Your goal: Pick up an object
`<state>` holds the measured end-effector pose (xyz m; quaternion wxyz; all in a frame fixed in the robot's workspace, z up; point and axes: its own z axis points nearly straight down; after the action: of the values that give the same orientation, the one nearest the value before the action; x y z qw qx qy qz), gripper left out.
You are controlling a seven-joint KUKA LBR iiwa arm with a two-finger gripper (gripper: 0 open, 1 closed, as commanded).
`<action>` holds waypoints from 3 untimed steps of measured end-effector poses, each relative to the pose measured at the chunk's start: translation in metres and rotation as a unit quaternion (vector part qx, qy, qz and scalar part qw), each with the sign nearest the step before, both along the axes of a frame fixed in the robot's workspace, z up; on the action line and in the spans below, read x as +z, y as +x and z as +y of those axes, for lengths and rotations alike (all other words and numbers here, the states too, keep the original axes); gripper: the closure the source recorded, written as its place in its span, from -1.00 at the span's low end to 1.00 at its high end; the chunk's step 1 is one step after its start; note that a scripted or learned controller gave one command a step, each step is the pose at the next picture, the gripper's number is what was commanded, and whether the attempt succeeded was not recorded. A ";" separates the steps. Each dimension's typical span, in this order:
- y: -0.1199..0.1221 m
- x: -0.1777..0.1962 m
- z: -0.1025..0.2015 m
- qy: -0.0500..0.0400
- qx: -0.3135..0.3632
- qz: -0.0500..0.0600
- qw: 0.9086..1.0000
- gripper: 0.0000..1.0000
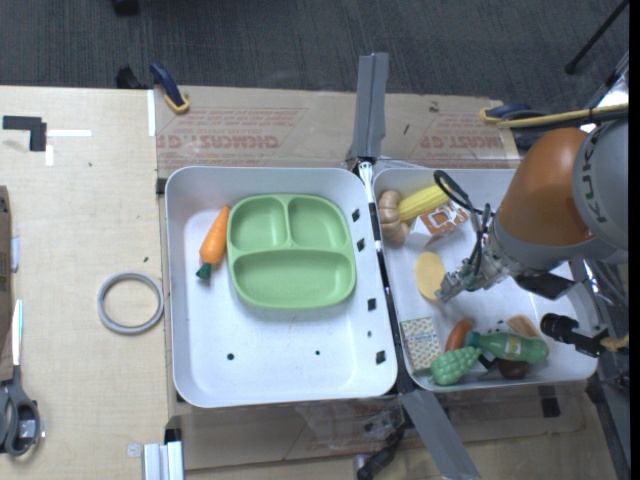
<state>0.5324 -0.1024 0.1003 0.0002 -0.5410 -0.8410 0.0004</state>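
Camera view, nearest edge first: along the front of the right bin [590, 368] lie a patterned square packet [421, 339], a green bumpy toy [455, 365], a small orange carrot piece [459, 332], a green bottle [510, 348] and a tan piece [521, 324]. Just above them the gripper [452, 286] reaches down into the bin's middle, at the edge of a pale yellow disc [430, 274]; whether its pincer is spread or closed, or has anything, I cannot tell. Behind it the arm rises to the right, its orange band [545, 203] bulking over the bin. Farther back in that bin sit a yellow corn cob [423, 201], a beige mushroom-like toy [389, 216] and an orange-and-white packet [444, 221]. Across the divider, the left bin [280, 368] holds a green divided plate [292, 250] with a carrot [213, 238] just beside its left rim. A grey ring [130, 301] lies on the bench, left of the bins.
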 end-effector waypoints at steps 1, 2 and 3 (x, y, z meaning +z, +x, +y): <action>0.000 0.000 0.000 0.000 0.000 0.000 1.000 -1.00; 0.033 -0.009 0.003 0.000 0.018 -0.001 1.000 -1.00; 0.083 -0.009 -0.005 -0.001 -0.016 -0.001 1.000 -1.00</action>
<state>0.6151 -0.1075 0.0917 -0.0006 -0.5543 -0.8323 0.0006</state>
